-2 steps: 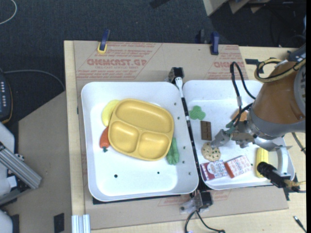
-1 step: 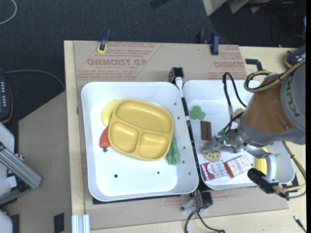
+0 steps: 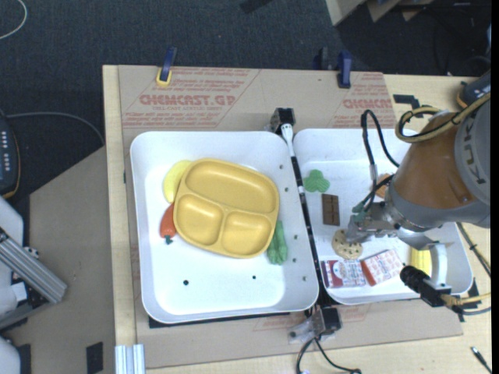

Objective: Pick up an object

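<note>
The gripper (image 3: 357,232) is positioned directly above the cookie (image 3: 345,245) in the right bin (image 3: 343,142); whether it is spread or pressed together cannot be told.

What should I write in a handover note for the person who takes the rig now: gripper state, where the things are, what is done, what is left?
Gripper: low in the right bin, directly over the cookie; its grip is unclear.
Right bin: green piece, brown bar, cookie, red-and-white packets.
Left bin: yellow divided tray, with carrot and green item beside it.
Done: arm is at the cookie.
Left: grasp and lift.
</note>
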`<state>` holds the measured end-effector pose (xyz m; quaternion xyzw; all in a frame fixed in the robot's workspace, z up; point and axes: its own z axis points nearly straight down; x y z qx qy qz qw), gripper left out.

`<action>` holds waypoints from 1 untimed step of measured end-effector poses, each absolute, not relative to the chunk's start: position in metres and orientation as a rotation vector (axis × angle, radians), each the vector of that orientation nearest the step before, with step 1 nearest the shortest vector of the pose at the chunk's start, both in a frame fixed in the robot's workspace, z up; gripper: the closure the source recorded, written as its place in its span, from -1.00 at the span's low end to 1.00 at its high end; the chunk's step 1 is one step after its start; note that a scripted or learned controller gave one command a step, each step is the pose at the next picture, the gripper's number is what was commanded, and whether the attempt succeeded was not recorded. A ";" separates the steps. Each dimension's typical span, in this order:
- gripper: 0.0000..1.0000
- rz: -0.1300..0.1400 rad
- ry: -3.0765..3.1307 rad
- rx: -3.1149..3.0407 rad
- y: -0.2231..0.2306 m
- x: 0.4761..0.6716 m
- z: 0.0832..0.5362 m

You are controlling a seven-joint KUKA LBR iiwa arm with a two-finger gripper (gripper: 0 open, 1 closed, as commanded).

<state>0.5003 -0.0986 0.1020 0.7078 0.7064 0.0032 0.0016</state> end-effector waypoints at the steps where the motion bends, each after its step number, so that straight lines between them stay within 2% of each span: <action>1: 1.00 0.005 2.220 2.216 -0.093 0.503 0.163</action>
